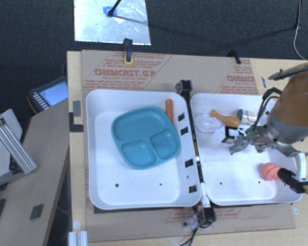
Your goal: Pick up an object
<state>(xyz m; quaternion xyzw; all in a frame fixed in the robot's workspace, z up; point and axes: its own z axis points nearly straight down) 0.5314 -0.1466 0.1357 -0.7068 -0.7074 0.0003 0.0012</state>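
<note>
Single fixed camera, mounted above the bench (159, 65), looking down at a slant. Both white bins in full view: left bin (100, 188) near frame centre, right bin (236, 188) beside it. Moderate distance; dark floor visible beyond the bench's far edge.

We see an evenly lit scene, bright and cool in tone, with light falling from above. The two white bins (143, 199) are close to washed out, their walls nearly losing detail. A shiny metal sheet (112, 15) at the top throws back a pale glare. Shadows are soft and short, lying close under the blue plate (145, 137). The dark floor stays dim. We find the whole picture slightly soft, and small things look grainy.
</note>
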